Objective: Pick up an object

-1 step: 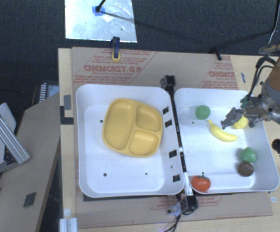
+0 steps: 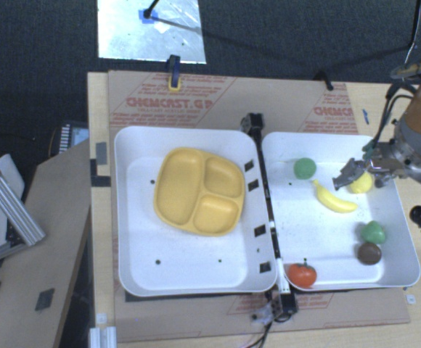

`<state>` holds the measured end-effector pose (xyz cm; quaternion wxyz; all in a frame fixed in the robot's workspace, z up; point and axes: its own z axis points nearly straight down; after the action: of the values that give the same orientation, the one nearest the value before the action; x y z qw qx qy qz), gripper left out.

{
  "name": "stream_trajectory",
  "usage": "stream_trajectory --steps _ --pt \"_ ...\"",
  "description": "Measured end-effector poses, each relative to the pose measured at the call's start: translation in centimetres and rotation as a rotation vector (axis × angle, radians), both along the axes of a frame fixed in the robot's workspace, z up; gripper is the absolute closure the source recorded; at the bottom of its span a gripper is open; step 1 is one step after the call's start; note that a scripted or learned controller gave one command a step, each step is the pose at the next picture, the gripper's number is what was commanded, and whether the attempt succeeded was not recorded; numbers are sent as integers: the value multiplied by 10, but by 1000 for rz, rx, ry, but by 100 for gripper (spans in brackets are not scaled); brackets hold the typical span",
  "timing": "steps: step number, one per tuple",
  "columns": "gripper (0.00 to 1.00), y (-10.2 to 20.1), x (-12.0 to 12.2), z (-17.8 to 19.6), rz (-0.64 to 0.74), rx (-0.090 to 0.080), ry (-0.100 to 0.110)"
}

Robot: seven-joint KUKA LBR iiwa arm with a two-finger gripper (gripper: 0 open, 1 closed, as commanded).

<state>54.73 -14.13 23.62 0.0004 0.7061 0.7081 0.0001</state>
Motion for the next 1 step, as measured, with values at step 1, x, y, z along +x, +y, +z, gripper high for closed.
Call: stream_trajectory --steps 1 --pt "0 -9 0 -47 -2 0 1"
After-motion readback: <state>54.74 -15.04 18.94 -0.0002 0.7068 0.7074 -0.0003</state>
